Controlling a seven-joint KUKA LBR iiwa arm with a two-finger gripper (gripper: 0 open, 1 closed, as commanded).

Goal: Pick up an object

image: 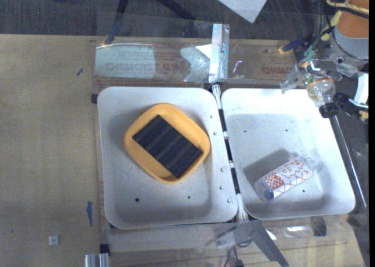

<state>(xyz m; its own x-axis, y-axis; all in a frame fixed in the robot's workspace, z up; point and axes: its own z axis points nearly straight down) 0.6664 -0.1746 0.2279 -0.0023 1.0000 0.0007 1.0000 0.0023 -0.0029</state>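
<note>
While the gripper (pixel 319 87) hangs over the right bin's (pixel 343 160) far corner, can't tell its state. One patterned tube (pixel 285 178) lies there, one orange pad (pixel 167 143) fills the left bin (pixel 111 160).

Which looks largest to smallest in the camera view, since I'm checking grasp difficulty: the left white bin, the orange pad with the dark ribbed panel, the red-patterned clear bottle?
1. Left white bin
2. Orange pad with dark ribbed panel
3. Red-patterned clear bottle
</note>
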